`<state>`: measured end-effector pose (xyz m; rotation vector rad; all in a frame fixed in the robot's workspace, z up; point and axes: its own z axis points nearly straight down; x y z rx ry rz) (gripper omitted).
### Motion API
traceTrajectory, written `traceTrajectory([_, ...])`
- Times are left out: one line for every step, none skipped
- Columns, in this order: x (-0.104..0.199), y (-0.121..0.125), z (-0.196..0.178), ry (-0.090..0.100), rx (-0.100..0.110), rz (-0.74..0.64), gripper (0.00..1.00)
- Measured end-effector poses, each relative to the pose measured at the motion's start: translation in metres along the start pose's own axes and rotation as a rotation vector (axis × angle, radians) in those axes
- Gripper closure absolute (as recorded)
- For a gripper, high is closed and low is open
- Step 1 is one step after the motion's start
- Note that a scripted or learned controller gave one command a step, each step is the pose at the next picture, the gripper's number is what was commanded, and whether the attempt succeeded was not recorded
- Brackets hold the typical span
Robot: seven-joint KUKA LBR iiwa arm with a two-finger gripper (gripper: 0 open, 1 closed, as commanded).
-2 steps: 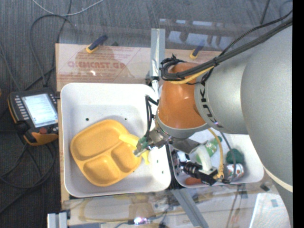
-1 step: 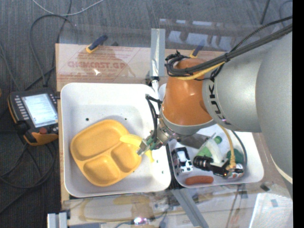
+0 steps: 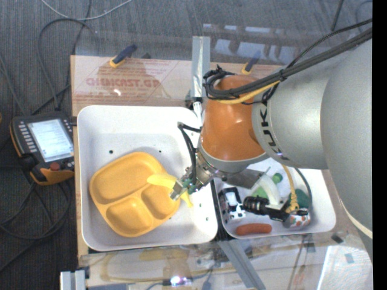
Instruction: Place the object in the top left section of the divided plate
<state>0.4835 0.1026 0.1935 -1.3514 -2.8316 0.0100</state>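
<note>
The gripper (image 3: 183, 189) hangs over the right edge of the yellow divided plate (image 3: 124, 201), which lies in the left white bin (image 3: 109, 119), and a yellow banana-like object (image 3: 162, 181) sits between its fingers, so it is closed on that piece. The object reaches from the gripper out over the plate's upper right part, above the ridge between sections. Right of the plate, the second bin (image 3: 323, 219) holds a red sausage-shaped toy (image 3: 254, 228) and other small items.
</note>
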Motion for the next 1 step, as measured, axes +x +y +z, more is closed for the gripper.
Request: traceTrajectory([0.0001,0.0001,0.0000,0.000,0.000,0.000,0.00])
